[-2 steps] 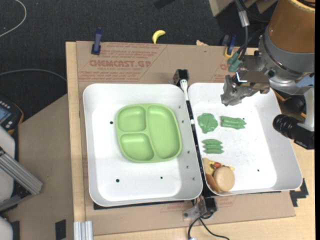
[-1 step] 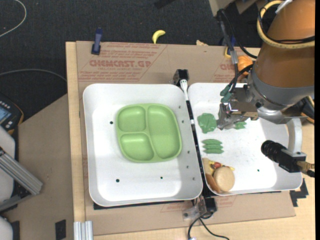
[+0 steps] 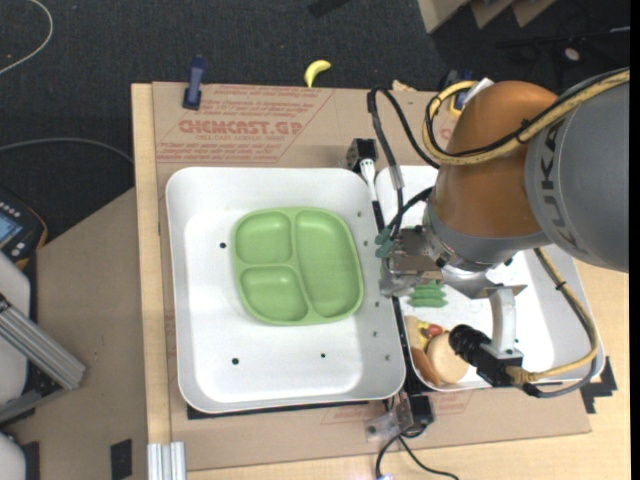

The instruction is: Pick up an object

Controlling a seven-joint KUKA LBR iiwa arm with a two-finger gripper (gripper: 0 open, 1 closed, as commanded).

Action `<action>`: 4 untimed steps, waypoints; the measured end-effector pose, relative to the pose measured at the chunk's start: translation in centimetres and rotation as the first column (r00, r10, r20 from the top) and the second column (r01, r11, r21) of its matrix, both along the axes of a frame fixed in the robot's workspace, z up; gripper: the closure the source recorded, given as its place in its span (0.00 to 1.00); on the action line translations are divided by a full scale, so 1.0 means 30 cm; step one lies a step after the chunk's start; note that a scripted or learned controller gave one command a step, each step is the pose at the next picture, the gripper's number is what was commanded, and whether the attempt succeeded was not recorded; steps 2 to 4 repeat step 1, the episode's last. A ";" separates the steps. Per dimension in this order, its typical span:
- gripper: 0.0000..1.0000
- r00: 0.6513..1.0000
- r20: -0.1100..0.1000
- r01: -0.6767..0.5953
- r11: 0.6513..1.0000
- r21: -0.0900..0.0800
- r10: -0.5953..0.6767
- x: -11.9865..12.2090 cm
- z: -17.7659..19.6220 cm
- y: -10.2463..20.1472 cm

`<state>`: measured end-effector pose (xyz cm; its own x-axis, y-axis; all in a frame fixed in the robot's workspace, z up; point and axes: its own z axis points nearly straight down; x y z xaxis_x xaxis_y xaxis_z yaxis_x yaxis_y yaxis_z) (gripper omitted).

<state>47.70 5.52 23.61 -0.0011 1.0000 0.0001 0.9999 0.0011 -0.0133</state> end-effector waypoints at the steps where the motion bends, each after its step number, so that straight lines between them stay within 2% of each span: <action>1: 1.00 0.999 0.032 -0.002 1.000 0.004 0.002 0.013 0.641 0.046; 4: 1.00 0.999 0.032 -0.002 1.000 0.004 0.002 0.013 0.641 0.046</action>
